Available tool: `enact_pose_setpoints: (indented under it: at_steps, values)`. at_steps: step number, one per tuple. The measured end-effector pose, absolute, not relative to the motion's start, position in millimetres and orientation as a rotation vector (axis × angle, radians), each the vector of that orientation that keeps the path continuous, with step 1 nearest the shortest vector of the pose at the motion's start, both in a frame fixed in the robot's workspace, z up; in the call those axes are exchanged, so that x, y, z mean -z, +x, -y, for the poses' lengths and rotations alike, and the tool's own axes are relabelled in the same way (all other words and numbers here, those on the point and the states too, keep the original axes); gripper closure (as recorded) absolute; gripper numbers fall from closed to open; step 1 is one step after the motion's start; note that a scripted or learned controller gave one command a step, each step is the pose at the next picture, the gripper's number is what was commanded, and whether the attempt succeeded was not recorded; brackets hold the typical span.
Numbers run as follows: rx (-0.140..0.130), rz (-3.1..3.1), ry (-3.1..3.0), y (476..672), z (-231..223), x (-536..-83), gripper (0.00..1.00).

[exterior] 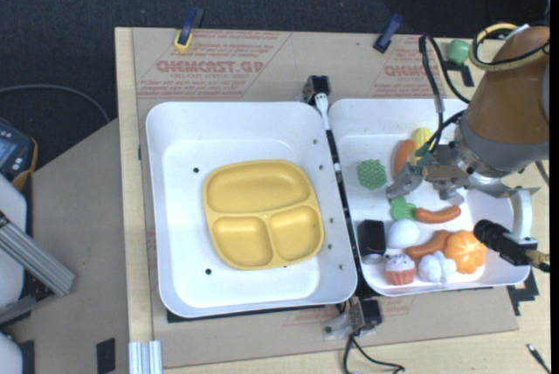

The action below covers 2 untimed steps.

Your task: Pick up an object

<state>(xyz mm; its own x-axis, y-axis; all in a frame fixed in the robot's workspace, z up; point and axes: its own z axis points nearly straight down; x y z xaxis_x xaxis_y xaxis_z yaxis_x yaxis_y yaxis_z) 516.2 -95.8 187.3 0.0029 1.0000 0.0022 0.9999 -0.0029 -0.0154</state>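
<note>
My gripper (pixel 425 178) hangs over the middle of the right bin (pixel 349 129), at the end of the grey arm with the orange band (pixel 511 97). Several toy foods lie around it. Left of it sits a green bumpy piece (pixel 373 174). An orange carrot (pixel 403 155) and a yellow piece (pixel 421 137) lie just behind it. Just in front lie a small green piece (pixel 401 209) and a red sausage (pixel 438 213). The gripper's body hides whatever is directly beneath it.
Along the right bin's front lie a white egg (pixel 403 232), a black block (pixel 372 237), a cupcake (pixel 401 267) and an orange fruit (pixel 465 251). The left bin (pixel 175 189) holds a yellow divided plate (pixel 259 212). A clamp (pixel 317 89) sits between the bins.
</note>
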Motion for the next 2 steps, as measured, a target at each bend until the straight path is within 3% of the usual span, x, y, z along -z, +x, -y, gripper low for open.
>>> enact_pose_setpoints:
  at_steps: [1,2]
  values:
    - [0.0,2.221,-2.221,519.4,96,-194,0.0]
    - [-0.006,2.216,-2.217,522.5,93,-131,0.0]
